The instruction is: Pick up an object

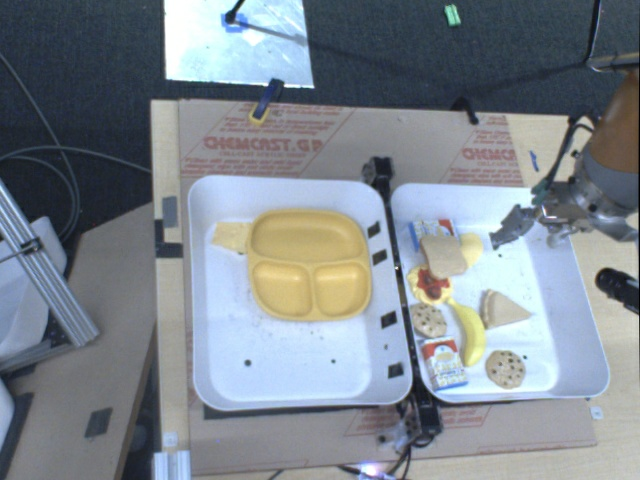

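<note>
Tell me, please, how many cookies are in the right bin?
2: one cookie by the bin's left wall, beside the banana; another cookie near the front edge. Others may hide under the food.

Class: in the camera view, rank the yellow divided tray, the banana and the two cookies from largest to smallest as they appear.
1. Yellow divided tray
2. Banana
3. The cookie beside the banana and the cookie near the front rim look alike; no ranking between them.

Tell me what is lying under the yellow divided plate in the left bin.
A pale yellow flat piece sticks out from under the left edge of the yellow divided plate in the left bin. The plate covers the rest of it, so its full shape is hidden.
</note>
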Tool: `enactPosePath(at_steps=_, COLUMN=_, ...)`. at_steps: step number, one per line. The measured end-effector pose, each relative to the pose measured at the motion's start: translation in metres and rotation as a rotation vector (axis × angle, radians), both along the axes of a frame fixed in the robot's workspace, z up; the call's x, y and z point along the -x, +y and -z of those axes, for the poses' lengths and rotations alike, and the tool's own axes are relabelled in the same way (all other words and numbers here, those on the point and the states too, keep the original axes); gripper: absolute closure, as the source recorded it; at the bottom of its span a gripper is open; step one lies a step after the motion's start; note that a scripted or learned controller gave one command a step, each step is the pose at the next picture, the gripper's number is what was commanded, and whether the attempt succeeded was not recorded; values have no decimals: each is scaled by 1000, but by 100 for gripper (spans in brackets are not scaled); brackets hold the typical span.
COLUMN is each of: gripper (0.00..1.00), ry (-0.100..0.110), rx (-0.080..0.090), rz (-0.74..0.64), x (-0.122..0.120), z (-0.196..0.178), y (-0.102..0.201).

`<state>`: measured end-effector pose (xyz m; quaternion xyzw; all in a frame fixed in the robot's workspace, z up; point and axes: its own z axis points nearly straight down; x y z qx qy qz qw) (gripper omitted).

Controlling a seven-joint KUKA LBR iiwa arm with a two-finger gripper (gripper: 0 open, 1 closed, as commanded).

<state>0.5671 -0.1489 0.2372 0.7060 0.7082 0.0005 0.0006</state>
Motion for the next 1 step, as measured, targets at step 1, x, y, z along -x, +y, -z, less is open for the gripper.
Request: enactPosePath(at_steps=1, gripper=0, ry=15, rx=-4, rz=5, x=70, z=119, y=-5)
